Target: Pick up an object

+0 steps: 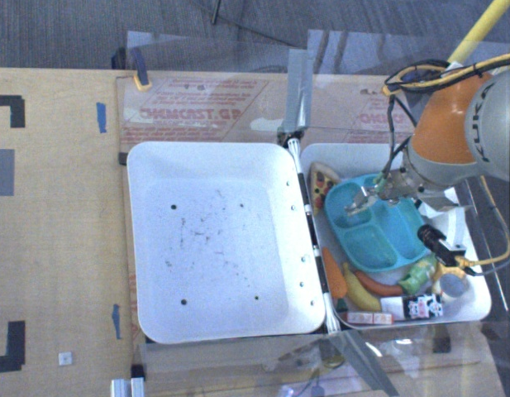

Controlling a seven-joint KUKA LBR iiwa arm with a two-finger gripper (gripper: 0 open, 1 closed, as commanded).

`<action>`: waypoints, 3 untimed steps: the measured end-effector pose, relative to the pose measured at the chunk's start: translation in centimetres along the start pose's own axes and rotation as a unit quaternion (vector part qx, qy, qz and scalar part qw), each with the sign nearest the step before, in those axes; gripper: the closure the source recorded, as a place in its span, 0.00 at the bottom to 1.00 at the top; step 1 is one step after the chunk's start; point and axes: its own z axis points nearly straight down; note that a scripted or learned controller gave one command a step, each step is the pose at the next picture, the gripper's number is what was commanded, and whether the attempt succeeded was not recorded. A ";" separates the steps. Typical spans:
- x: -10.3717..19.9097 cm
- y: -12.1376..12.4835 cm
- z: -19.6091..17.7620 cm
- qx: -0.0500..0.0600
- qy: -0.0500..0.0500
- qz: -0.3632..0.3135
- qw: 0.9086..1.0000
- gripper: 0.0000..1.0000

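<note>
Gripper (364, 203) over blue divided tray (374, 234) in right bin (478, 304), near its back edge; finger state can't be told. Board (197, 110) behind left bin (213, 238) has red print, unreadable.

Grey arm (494, 131), orange band (440, 131), black cables (420, 74)

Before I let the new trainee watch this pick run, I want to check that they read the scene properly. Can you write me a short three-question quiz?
1. True or false: the gripper is over the left bin.
2. Which item lies along the right bin's left wall? A) carrot B) banana C) blue tray
3. Fill in: the blue tray has ___ compartments.

Key: 1 false, it is over the blue tray in the right bin; 2 A; 3 several.
</note>
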 end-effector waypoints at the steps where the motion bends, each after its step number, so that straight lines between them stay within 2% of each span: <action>1: 2.3 -5.5 0.7 -0.004 0.001 -0.038 0.999 0.00; 2: 4.0 -8.2 0.4 -0.013 -0.004 -0.056 0.998 0.00; 3: -1.5 -2.6 -16.3 0.011 0.005 -0.063 0.998 0.00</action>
